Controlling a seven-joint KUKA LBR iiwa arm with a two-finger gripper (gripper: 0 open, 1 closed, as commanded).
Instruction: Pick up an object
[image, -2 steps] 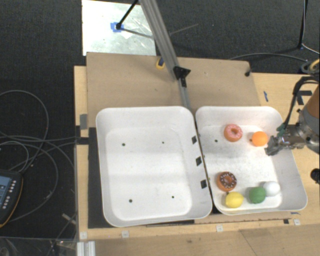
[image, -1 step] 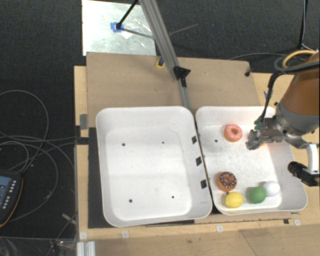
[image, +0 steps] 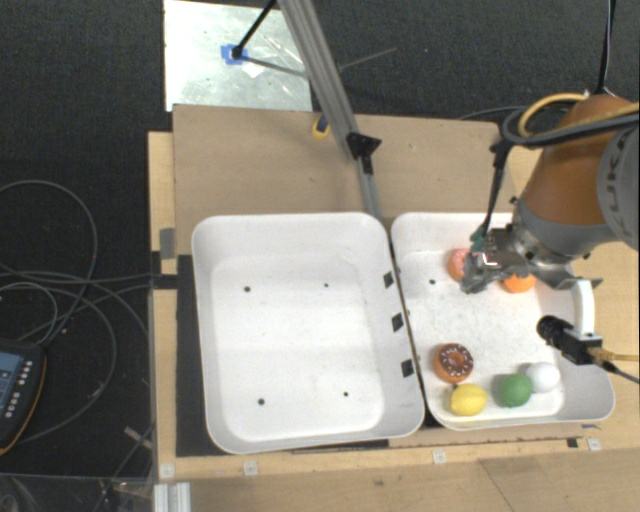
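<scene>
Two fruits, pink (image: 457, 263) and orange (image: 519, 284), crowd the gripper (image: 478, 277) at the right bin's (image: 590, 405) twelve o'clock, fingers' state unreadable, so it could nudge both away.

Two bins, left (image: 290, 330) and right (image: 500, 330): white moulded plastic, smooth, slight sheen; right bin floor looks faintly speckled. Bench top (image: 250, 160): matt brown board, like cardboard or fibreboard, with pale wood edging. Floor covering, far (image: 80, 80): dark, matt, rough like carpet. Doughnut (image: 454, 362): glossy brown top. Yellow (image: 468, 400), green (image: 514, 390) and white (image: 544, 377) pieces: smooth, plastic-looking. Arm (image: 570, 190): orange band glossy, grey shell semi-matt. Slanting pole (image: 330, 80): dull grey metal.
</scene>
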